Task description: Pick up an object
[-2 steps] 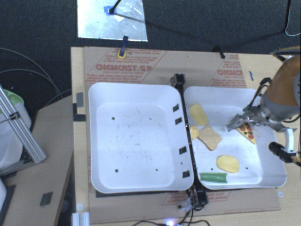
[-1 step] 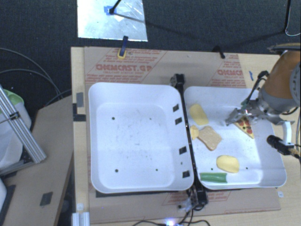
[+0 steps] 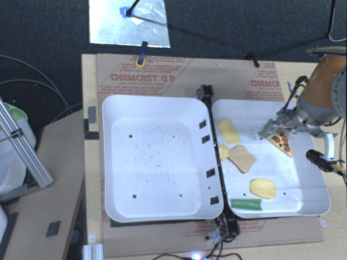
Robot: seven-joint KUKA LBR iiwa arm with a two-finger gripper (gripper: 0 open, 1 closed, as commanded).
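My gripper [image 3: 272,129] hangs low over the upper right part of the right bin [image 3: 312,199], reaching in from the right. A pizza slice toy [image 3: 282,141] lies right beneath and beside its tip; I cannot see whether they touch. Further left in the same bin lie a pale yellow piece [image 3: 229,131] and a tan toast-shaped piece [image 3: 241,158]. A yellow oval piece [image 3: 262,188] and a green stick-shaped piece [image 3: 245,203] lie near the bin's front edge.
The left bin [image 3: 157,156] stands next to the right one, with a black divider rail [image 3: 214,156] between them. The orange and grey arm [image 3: 325,91] fills the space above the right bin's right rim. A metal sheet [image 3: 129,14] lies beyond the bench.
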